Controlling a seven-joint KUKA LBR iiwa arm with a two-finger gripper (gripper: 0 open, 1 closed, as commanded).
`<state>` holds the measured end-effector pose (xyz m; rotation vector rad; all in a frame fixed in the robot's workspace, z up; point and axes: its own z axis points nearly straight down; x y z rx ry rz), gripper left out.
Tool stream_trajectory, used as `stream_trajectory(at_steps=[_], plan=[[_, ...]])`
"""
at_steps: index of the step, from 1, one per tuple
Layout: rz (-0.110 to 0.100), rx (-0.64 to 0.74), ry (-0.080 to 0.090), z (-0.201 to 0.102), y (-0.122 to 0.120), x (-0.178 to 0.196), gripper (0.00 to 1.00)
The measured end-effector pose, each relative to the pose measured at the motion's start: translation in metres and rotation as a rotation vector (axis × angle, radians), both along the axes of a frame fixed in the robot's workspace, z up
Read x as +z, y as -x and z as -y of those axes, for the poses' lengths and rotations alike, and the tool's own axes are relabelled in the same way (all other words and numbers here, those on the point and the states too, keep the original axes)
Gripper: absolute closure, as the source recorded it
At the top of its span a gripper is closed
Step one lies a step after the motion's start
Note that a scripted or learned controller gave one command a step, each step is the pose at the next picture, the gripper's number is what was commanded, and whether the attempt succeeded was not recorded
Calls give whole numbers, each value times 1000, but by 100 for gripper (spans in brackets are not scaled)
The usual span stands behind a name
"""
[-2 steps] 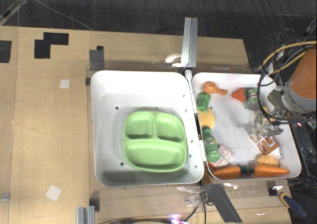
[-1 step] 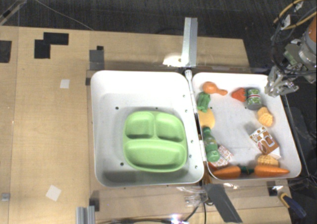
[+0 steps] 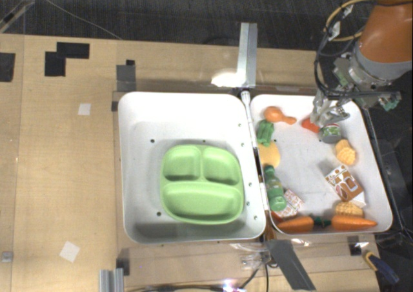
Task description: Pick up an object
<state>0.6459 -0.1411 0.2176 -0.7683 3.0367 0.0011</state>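
Carrots [image 3: 335,223] along near wall; gripper [image 3: 324,118] among toys beside red piece [image 3: 310,125]; grip state unclear.

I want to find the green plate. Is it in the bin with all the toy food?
No, the green plate lies in the left bin; the toy food is in the right bin.

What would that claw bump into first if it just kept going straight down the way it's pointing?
Probably the small grey-green object right beneath the claw, with a red piece beside it in the right bin. Depth is hard to judge from this slanted view, so it may already be touching.
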Motion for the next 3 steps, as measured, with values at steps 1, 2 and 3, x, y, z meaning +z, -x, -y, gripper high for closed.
stream_trajectory(at_steps=[1,2,3], plan=[[-3,109,1,18,-24,-76,100],[5,447,6,4,-26,-108,100],[13,230,8,29,-27,14,100]])
